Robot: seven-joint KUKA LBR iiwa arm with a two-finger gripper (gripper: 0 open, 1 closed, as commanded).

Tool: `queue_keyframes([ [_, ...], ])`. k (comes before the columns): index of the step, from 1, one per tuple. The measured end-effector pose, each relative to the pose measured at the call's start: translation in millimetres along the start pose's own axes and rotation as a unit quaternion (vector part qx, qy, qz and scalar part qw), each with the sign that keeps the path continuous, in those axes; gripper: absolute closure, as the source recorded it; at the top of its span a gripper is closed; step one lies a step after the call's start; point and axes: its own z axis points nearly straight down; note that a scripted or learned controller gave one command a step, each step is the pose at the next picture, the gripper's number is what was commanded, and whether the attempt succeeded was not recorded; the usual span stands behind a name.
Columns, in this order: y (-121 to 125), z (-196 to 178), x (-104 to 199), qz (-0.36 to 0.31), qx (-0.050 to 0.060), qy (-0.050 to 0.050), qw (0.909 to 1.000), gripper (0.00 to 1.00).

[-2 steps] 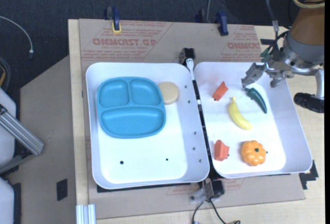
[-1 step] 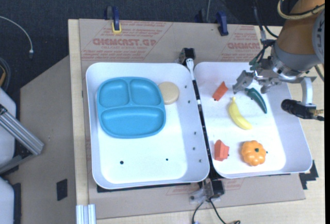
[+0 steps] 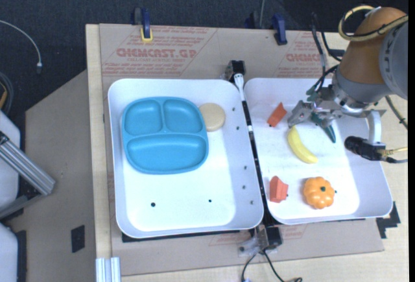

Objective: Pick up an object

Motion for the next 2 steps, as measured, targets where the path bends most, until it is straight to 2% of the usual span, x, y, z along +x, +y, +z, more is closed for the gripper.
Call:
queue_keyframes([
  [1,-1,32,1,0.000,-0.001,0.000,1.0000,0.00],
  [2,1,18,0,0.000,-0.004,-0.001,1.0000,1.00],
])
